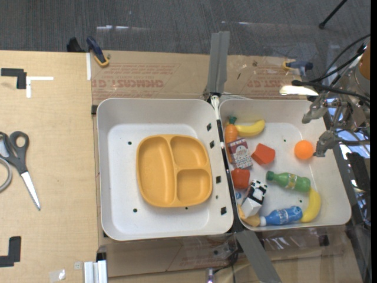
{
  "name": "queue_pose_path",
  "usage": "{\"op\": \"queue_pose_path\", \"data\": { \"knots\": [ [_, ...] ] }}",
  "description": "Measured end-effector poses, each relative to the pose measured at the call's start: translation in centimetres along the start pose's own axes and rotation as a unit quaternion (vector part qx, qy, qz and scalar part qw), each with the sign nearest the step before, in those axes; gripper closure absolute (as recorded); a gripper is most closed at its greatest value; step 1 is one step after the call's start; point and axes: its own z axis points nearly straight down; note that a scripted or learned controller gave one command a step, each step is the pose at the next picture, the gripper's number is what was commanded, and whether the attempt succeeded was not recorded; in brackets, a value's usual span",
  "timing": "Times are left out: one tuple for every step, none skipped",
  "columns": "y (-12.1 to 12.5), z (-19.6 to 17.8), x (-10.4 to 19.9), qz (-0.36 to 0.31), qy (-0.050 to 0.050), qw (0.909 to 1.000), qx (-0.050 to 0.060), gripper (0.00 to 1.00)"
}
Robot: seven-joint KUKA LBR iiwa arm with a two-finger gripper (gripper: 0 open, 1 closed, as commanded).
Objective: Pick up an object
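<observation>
The fingers (326, 141) hung at the right edge of the right bin (277, 115); they were dark and blurred, so I cannot tell if they were open or closed. The orange ball (304, 150) lay just beside them, to their left. A green bottle (289, 181) and a banana (313, 206) lay lower, apart from it. The ball looked round, plain and bright. The yellow divided plate (174, 170) sat in the left bin (112, 175).
</observation>
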Motion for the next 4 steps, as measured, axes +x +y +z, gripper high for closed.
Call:
{"op": "queue_pose_path", "data": {
  "knots": [
    [-1.0,15.3,-2.9,-0.012,0.0,0.9999,0.0,0.0],
    [6.5,16.3,-4.5,0.031,0.0,0.9995,-0.001,0.0],
    [1.3,16.2,-2.3,0.014,0.0,0.9999,0.0,0.0],
    [8.6,16.3,-3.7,0.101,0.0,0.9949,0.0,0.0]
  ]
}}
